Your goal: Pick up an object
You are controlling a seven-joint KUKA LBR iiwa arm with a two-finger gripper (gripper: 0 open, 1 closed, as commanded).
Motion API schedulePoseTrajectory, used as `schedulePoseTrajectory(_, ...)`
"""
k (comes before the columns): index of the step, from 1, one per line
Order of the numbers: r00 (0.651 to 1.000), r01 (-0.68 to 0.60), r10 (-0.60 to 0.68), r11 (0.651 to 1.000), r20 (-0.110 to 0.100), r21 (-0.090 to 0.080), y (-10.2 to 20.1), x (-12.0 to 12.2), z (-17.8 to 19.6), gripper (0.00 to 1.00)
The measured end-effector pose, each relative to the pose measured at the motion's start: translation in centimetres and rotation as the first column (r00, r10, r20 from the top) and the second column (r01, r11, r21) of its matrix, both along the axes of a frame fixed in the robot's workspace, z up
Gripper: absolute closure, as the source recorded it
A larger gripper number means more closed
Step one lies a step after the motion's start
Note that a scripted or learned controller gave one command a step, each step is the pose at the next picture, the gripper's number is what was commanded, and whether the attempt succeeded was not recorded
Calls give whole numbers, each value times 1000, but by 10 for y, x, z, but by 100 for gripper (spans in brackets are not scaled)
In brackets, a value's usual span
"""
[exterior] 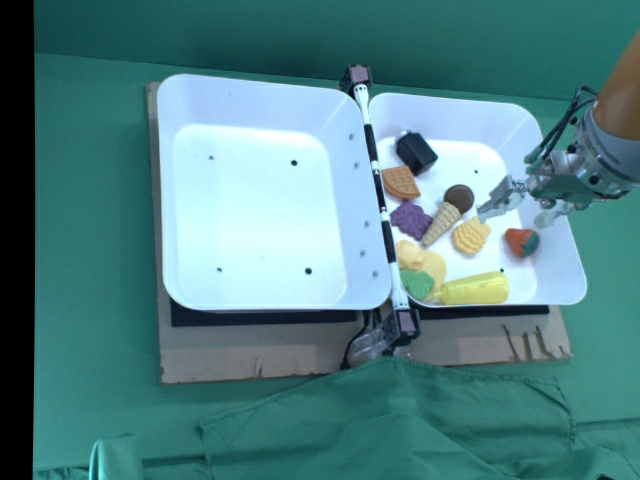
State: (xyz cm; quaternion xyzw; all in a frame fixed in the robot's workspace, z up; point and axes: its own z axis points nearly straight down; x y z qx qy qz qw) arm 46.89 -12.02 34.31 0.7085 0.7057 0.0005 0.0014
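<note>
The right bin holds several toy foods: a black block, a brown waffle, purple grapes, an ice cream cone, a yellow ridged piece, a red strawberry, a long yellow piece and a green and yellow cluster. My gripper hangs over the right side of this bin, open. Its left finger is just above the yellow ridged piece, and the strawberry lies a little below the gap. Nothing sits between the fingers.
The left bin sits beside the right one, with a black-and-white divider rail between them. Both rest on a cardboard sheet over green cloth. A fold of green fabric lies at the front.
</note>
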Motion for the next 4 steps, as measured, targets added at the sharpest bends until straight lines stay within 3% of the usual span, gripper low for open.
schedulePoseTrajectory(1, 1000, -1, 1, 1000, -10, 3, 28, 2, -100, 0)
schedulePoseTrajectory(2, 1000, -3, 3, 1000, 4, 0, 41, -1, -62, 0)
schedulePoseTrajectory(3, 1000, 5, -5, 1000, -8, 0, -1, 13, -137, 0)
schedulePoseTrajectory(4, 1000, -4, 4, 1000, 10, -3, 7, 104, -159, 0)
